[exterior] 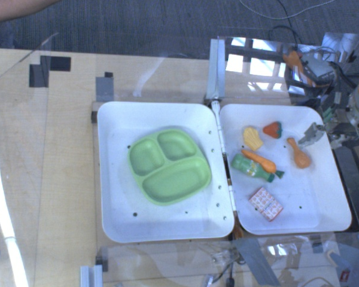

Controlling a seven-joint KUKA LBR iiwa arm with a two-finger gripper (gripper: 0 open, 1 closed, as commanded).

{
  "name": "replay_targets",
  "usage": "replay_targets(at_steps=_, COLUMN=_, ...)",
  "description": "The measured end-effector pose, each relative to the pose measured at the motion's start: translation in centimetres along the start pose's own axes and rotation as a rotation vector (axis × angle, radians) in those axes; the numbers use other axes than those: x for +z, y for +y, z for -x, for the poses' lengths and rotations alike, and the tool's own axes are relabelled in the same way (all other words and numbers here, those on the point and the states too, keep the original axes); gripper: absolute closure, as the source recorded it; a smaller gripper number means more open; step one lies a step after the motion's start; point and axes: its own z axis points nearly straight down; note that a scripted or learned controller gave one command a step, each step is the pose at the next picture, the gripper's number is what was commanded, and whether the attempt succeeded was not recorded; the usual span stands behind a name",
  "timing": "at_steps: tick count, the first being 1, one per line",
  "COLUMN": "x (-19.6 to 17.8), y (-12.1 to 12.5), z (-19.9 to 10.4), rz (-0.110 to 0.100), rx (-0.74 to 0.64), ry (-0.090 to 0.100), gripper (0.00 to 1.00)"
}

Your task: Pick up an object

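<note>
Two shallow white bins sat side by side on the wooden bench. Left bin (113,220) held a light green three-compartment plastic plate (169,165), roughly centred. Right bin (323,217) held the loose items: yellow corn-like toy (252,138), red strawberry toy (273,129), tan drumstick-shaped toy (299,154), orange carrot toy (260,159) lying across a green plastic bottle (251,168), and a pink-and-white patterned flat box (265,204) nearer the front. Gripper (314,134) was at the right bin's right edge, just beside the drumstick's thin end. Nothing visibly between the jaws; couldn't tell whether they were open or closed.
</note>
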Motion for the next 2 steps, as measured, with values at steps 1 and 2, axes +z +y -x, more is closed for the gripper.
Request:
replay_targets(at_steps=1, x=12.74, y=2.15, z=-1.18, rz=0.003, rx=0.028, ry=-0.001, gripper=0.0)
replay_targets(at_steps=2, x=11.79, y=2.4, z=-1.33, rz=0.006, rx=0.025, ry=0.002, gripper=1.0)
